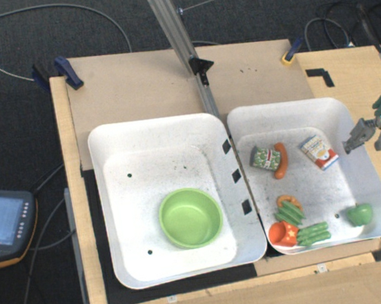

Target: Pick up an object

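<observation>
White plastic right bin is used as landmark: the two-finger gripper is seen at its right rim, fingers spread, nothing grasped; the small red-and-white carton lies inside, near that rim.

Robot lab: teach pendant, floor cables.

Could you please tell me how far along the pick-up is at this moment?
Nothing looks picked up yet. The gripper sits at the right bin's outer edge with its jaws open and nothing between them. The small carton nearest it lies on the bin floor. Reaching in, closing on an object and lifting all remain.
</observation>
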`<state>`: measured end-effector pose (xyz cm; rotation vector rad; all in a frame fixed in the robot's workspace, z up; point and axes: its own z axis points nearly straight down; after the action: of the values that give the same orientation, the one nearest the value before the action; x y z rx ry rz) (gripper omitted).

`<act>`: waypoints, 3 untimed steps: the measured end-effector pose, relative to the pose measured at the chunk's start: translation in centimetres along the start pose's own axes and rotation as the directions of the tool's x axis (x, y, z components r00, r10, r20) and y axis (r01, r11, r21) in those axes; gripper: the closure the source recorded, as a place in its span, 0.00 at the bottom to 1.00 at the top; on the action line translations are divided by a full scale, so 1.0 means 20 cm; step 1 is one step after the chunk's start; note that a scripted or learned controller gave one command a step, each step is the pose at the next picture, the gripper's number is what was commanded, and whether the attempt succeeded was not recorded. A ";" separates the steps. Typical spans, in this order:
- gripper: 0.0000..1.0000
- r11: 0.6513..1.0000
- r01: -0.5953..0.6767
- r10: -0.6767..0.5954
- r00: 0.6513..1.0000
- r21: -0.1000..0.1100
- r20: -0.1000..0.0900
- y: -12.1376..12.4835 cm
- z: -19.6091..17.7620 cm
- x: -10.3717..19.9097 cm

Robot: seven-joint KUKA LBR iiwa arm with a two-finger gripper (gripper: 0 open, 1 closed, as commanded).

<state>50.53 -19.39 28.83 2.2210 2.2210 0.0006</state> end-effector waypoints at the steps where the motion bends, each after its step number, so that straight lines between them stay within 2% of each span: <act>1: 0.00 1.000 0.000 0.000 1.000 0.000 0.000 0.00 0.00 0.00; 2: 0.00 1.000 0.000 0.000 1.000 0.005 -0.001 0.01 0.31 0.02; 3: 0.00 1.000 0.000 0.000 1.000 0.004 -0.001 -0.04 0.55 0.00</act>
<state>49.77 -19.31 17.83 2.2236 2.2231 -0.0026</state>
